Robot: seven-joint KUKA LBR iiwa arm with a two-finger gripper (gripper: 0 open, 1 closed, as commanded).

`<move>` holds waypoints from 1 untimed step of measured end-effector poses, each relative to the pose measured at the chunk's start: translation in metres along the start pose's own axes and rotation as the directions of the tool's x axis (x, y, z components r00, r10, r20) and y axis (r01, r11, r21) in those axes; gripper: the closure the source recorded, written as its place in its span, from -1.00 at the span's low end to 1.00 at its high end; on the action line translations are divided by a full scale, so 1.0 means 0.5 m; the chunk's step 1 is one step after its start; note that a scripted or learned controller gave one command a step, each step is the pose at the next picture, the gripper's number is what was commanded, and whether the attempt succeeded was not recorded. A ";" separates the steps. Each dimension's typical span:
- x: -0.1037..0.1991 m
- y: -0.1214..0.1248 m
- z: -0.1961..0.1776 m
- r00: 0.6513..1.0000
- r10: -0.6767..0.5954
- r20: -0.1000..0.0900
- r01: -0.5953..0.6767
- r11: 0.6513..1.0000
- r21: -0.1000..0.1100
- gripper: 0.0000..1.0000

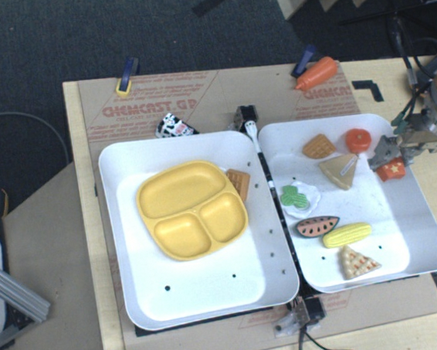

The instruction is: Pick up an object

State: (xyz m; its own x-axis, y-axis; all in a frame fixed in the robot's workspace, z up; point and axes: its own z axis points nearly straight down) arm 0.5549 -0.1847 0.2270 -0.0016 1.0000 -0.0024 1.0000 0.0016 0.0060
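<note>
The end effector (392,161) comes in from the right and sits low over the far right part of the right bin (421,223). A small red toy (392,169) sits right at its tip. I cannot tell if the toy is held.

The right bin has many toy foods. A red tomato (358,139) lies near the far side, just left of the end effector. A brown waffle piece (319,146) is left of the tomato. A tan wedge (340,171) lies just nearer than those two. A green leafy toy (294,196) is by the left wall of that bin. A watermelon slice (318,226) lies nearer, and a yellow corn cob (347,234) is just right of it. A pizza slice (358,261) is nearest of all.

The left bin (137,288) holds a yellow plate (191,209) with three parts. A brown cracker (239,182) peeks out by its right rim.

On the counter (88,114), past the bins, lie an orange carrot (316,73) and a little black and white toy (174,125).
</note>
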 end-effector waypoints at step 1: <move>0.096 0.033 -0.011 1.000 -0.005 -0.003 0.005 1.000 0.002 1.00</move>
State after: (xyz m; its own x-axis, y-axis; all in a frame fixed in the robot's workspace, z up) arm 0.5713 -0.1365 0.2326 -0.0064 1.0000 0.0003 1.0000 0.0064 0.0041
